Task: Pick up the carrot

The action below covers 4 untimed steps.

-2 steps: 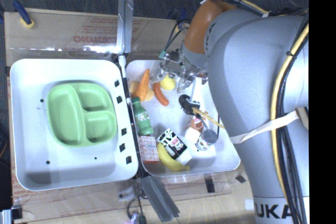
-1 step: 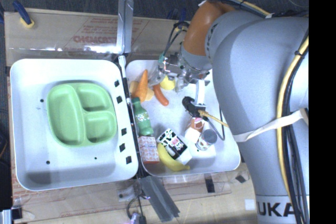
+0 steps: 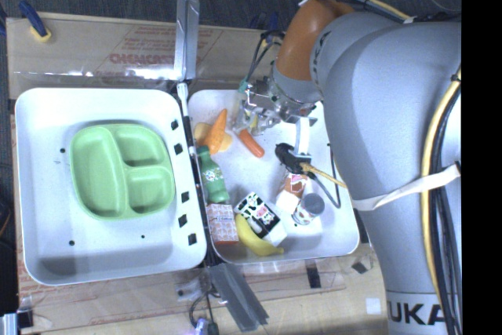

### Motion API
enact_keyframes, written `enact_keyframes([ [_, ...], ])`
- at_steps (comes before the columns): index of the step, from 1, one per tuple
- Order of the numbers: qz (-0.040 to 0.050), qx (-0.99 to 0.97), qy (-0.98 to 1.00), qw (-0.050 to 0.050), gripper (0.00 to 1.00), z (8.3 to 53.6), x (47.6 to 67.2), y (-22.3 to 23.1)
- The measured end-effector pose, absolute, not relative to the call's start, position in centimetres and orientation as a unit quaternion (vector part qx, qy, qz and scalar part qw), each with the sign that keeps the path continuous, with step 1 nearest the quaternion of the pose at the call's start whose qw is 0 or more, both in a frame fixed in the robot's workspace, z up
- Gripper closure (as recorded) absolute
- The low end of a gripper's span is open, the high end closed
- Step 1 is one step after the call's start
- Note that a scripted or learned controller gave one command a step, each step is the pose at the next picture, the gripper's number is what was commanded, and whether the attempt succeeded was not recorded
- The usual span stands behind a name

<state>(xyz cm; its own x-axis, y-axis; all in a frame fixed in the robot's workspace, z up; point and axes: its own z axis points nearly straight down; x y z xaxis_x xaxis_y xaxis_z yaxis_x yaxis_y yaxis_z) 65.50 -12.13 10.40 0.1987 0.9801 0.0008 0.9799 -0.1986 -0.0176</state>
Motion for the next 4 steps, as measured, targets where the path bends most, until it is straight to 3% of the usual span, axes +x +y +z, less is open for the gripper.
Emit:
enact_keyframes([
  [1, 0.0008, -0.907, -0.421, 0.001, 1.0, 19.2, 64.4, -6.6],
  [2, 0.0038, -0.947, -0.32, 0.002, 1.0, 19.0, 62.7, 6.4],
  [3, 0.0026, -0.932, -0.362, 0.002, 1.0, 19.1, 57.0, 1.8],
  [4, 0.0013, -0.96, -0.28, 0.001, 1.0, 22.1, 59.2, 9.6],
])
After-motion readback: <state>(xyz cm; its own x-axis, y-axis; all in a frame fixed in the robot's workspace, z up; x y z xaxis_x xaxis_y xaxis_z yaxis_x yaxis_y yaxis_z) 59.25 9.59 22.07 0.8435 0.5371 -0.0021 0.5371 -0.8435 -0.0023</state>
